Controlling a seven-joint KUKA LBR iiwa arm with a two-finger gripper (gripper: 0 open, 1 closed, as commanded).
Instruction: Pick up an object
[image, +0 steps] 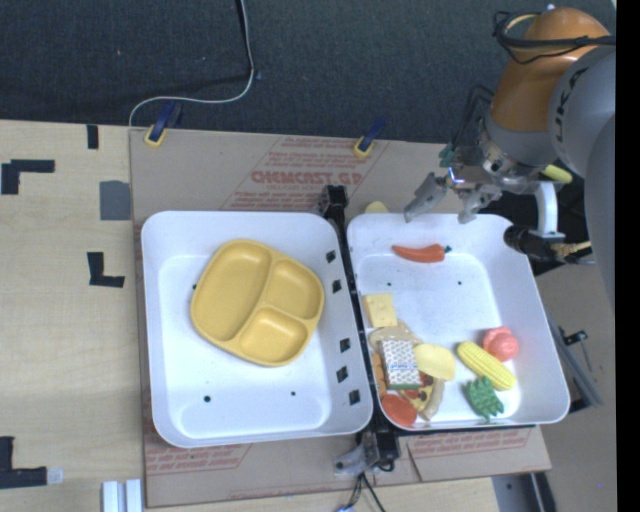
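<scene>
Even, fairly bright overhead light falls on the two shallow white plastic bins (160, 300), which look slightly washed out. Shadows around them are soft. The picture is low-resolution and mildly blurred.

Dark carpet floor (120, 50), wooden bench (60, 330), cardboard sheet (270, 170), white cable (215, 95)

1. Two white bins (160, 300), side by side.
2. One yellow divided plate (257, 301), left of centre.
3. One red chili (418, 253).
4. One corn cob (486, 365).
5. Two blue-and-yellow clamps (160, 127), upper frame.
</scene>
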